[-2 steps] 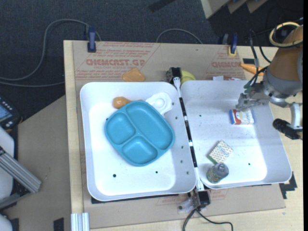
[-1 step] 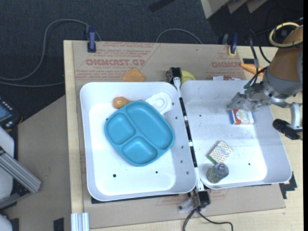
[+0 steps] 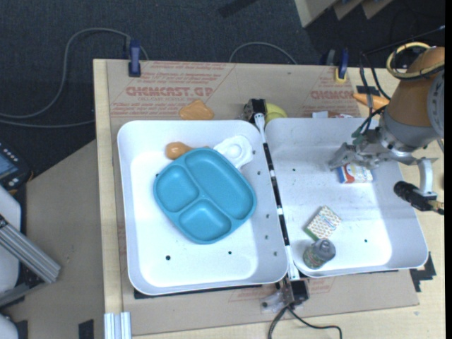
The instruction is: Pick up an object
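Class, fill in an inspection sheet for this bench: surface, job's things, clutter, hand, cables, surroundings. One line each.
Surface: wooden bench bearing a left white bin and a right white bin side by side.
Job's things: blue divided plate, white piece and orange piece in the left bin; patterned box, small jar and red-and-white packet in the right bin.
Clutter: orange lump and yellow object on the bench behind the bins.
Hand: hand low over the packet in the right bin; grip not readable.
Cables: grey cable on the floor; black cable at the front edge.
Surroundings: dark carpet.
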Motion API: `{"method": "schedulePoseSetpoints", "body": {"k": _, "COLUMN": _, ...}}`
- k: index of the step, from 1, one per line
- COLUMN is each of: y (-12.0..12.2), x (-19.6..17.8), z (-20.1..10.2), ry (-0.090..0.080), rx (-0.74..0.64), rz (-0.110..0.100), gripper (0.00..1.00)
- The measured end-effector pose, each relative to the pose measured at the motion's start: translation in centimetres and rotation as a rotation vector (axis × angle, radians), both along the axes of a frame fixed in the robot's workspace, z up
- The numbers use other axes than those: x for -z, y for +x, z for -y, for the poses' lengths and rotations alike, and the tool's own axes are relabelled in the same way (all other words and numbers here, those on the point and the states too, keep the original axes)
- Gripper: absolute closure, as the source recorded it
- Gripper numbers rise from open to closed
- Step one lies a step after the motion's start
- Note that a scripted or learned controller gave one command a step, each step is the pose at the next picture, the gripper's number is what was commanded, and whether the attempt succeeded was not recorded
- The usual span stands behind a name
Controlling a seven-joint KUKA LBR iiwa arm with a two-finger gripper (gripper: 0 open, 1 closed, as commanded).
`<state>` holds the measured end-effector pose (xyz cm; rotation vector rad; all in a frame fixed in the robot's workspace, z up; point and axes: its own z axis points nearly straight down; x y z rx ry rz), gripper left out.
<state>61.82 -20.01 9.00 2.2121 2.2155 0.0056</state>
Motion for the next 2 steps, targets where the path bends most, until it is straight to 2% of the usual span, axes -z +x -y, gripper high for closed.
{"method": "schedulePoseSetpoints", "body": {"k": 1, "y": 0.38, "x": -1.42, "z": -0.27, "ry": 0.003, "rx": -0.002, "rz": 0.011, "gripper": 1.00}}
{"method": "schedulePoseSetpoints", "body": {"k": 2, "y": 0.39, "x": -2.37, "z": -0.26, "ry": 0.003, "rx": -0.002, "rz": 0.011, "gripper": 1.00}}
